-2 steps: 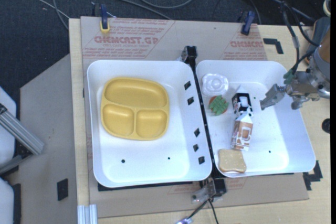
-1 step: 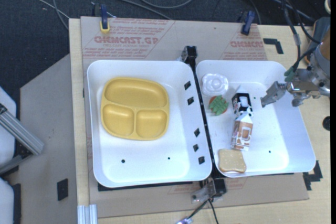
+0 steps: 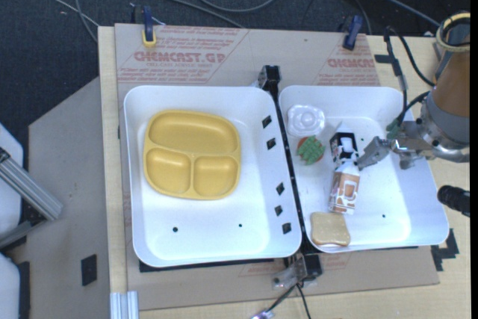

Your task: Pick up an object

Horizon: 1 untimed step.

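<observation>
Since the gripper is low in the right bin, these lines start at the objects there and move outward.

Nearest candidate: the bottle (image 3: 344, 187), brown and white with a dark cap, lies on its side mid-bin, cap toward the far wall.
Gripper (image 3: 371, 153): just right of the bottle's cap end, apart from it; whether its fingers are spread or closed cannot be told, and nothing is seen between them.
Other objects: a green toy (image 3: 310, 149) and a clear lidded cup (image 3: 305, 119) sit left of the bottle; a bread slice (image 3: 329, 229) rests at the near edge.
Right bin (image 3: 418, 220): white, shallow, arm entering from its right side.
Left bin (image 3: 202, 228): holds a yellow divided plate (image 3: 193, 154).
Risk: a round bottle lying flat would likely roll or slide if one finger touches first.
Risk: closing at the cap end could pinch off-centre, letting the bottle tip out on the lift.
</observation>
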Each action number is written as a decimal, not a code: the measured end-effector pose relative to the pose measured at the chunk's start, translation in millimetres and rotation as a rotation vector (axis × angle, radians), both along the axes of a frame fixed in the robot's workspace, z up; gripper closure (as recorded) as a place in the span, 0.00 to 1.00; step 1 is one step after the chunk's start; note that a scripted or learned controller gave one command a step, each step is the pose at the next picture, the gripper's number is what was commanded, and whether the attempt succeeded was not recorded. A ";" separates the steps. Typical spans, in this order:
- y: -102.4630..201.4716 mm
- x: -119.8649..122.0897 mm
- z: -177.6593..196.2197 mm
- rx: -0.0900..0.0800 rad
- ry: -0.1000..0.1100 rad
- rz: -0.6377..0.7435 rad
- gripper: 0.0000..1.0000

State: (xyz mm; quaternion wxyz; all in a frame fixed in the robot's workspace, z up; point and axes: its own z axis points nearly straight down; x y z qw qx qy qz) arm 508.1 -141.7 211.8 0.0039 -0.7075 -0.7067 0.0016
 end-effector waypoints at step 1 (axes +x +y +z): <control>5.9 1.0 -44.0 0.000 -0.001 0.001 0.00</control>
